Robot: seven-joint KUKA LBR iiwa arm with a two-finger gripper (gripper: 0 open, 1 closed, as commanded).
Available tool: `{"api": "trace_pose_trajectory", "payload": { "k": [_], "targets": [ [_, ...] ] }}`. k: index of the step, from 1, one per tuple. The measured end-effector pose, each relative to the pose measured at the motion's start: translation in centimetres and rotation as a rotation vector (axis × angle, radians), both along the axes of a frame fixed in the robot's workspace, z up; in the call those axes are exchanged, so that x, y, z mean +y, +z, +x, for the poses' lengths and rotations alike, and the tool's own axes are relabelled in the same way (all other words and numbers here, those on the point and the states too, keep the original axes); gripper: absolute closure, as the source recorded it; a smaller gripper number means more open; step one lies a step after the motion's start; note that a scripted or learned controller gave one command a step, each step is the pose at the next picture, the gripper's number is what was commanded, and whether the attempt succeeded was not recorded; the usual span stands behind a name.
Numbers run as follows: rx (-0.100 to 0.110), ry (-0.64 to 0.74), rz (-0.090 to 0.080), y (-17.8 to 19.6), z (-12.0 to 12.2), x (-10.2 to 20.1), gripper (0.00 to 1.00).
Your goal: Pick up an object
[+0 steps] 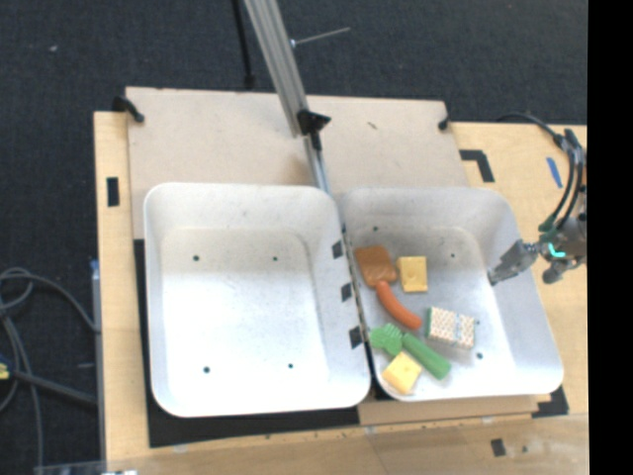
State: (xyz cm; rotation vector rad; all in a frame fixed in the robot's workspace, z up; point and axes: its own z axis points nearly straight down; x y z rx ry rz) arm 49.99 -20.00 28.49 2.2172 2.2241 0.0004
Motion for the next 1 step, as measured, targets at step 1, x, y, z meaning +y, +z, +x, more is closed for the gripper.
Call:
{"api": "trace_pose_trajectory", "payload": {
  "k": [1],
  "targets": [
    [-0.003,-0.001,-0.001,0.12,0.05,0.00,0.00]
  ]
}}
